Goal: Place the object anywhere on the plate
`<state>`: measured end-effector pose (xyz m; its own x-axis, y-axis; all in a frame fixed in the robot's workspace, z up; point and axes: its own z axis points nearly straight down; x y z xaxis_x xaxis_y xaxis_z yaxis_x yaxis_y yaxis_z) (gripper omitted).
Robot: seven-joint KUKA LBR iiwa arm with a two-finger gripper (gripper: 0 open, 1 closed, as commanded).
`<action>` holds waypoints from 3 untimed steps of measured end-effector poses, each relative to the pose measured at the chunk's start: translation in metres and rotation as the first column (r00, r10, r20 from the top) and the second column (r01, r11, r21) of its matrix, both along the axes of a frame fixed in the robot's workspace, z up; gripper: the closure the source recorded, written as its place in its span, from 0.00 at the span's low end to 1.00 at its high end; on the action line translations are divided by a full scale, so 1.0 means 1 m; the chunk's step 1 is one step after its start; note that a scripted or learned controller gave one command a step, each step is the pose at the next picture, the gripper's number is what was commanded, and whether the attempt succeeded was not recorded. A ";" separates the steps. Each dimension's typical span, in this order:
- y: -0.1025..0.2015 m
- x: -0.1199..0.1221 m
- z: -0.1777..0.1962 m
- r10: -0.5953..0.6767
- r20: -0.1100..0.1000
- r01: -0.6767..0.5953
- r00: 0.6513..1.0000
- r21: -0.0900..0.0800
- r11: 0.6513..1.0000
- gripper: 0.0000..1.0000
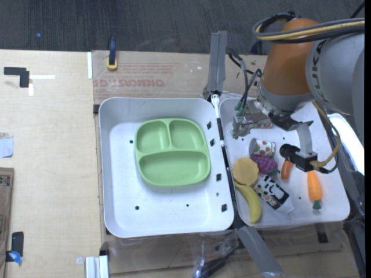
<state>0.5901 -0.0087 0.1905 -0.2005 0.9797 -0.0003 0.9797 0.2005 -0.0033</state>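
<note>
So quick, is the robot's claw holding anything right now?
Gripper: it hangs over the right bin's far end, above the toys; open or closed cannot be told, and nothing is seen in it.

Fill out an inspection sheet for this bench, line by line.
Surface: two shallow white bins, left bin and right bin, side by side on a wooden bench.
Job's things: green three-compartment plastic plate in left bin, nothing on it.
Clutter: right bin holds yellow banana, purple grapes, orange carrot, round tan piece, black-and-white packet.
Grippers: gripper above the right bin's far end, holding nothing visible.
Cables: yellow-black hoses over the arm.
Surroundings: dark floor.
</note>
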 end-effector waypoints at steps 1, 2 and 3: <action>-0.036 -0.062 0.000 -0.095 0.000 0.095 0.996 0.000 0.996 1.00; 0.054 -0.113 0.000 -0.136 -0.001 0.136 0.991 -0.001 0.991 1.00; 0.017 -0.111 0.000 -0.217 0.000 0.217 0.976 -0.001 0.976 1.00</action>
<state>0.4794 0.0082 0.1904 0.0168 0.9999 -0.0010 0.9999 -0.0168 -0.0034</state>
